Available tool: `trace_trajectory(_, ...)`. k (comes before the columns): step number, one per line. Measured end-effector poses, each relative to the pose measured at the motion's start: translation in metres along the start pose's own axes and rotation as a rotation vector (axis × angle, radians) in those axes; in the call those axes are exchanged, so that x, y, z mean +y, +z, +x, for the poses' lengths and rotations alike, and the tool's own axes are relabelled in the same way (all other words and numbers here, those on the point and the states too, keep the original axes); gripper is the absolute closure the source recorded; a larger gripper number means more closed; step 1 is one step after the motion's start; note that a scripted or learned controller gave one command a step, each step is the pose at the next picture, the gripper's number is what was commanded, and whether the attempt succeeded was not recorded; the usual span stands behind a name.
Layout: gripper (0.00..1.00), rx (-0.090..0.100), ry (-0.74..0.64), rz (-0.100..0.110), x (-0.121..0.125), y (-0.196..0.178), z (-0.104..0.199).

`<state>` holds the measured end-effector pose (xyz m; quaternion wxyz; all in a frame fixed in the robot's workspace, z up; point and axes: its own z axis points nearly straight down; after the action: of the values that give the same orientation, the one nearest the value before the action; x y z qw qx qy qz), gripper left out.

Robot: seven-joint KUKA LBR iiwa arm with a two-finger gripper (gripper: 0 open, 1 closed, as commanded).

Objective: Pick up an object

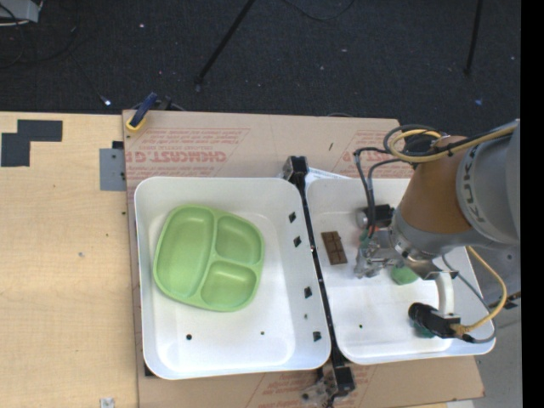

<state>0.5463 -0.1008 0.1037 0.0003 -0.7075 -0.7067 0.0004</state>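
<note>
**Reaching Into the Right Bin Beside a Brown Block**

Reaching in from the right, the grey arm (493, 185) is bending down over the right bin (399, 347), and its orange band (429, 198) is showing just above the wrist. The gripper (371, 260) is hanging low over the left half of that bin, near the middle of its depth. From this slanted view I cannot tell whether it is open or closed, and nothing is showing in its grasp.

A small brown block (333, 247) is lying flat on the white floor of the right bin, just beside the gripper on its left and close to the wall shared with the other bin. I cannot tell whether the gripper is touching it. A small green object (405, 274) is peeking out from under the wrist on the gripper's other side, mostly hidden by the arm, so its shape is not readable.

In the left bin (229, 338), a light green plate (208, 257) with three compartments is lying right side up, sitting toward the left wall and well apart from the gripper.

Both bins are resting side by side on a sheet of cardboard (212, 147) with red printing, which is lying on the pale wooden table (59, 270). Dark floor (255, 41) is showing beyond the far edge.
</note>
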Motion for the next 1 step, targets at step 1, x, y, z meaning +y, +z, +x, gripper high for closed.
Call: trace_trajectory(1, 1.00, 0.000, 0.000, -0.005, -0.0083, -0.0509, -0.0049)
